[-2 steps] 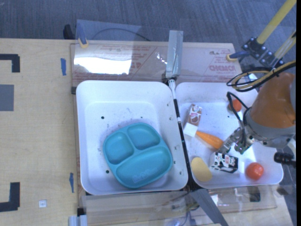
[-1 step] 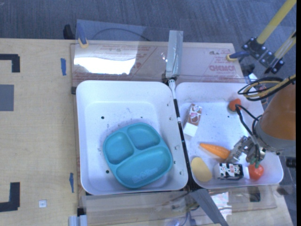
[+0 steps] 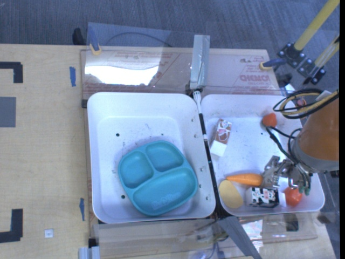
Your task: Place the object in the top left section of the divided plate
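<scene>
- My hand [image 3: 274, 172] sits low in the right white bin [image 3: 245, 125], directly over the right end of the small orange plastic carrot [image 3: 243, 179]; the metal parts blur together there, so I cannot tell how the hand is set or whether it has anything.
- The carrot lies with its long axis roughly left to right, touching the hand at one end and pointing toward the yellowish rounded toy [image 3: 232, 194] just below it (I take the carrot as the object meant, though that is my guess).
- The teal divided plastic plate [image 3: 157, 178] rests in the left white bin [image 3: 102, 144], well to the hand's left across the bin walls.
- Its top left section [image 3: 135, 170] is the target, so the carry runs leftward.
</scene>
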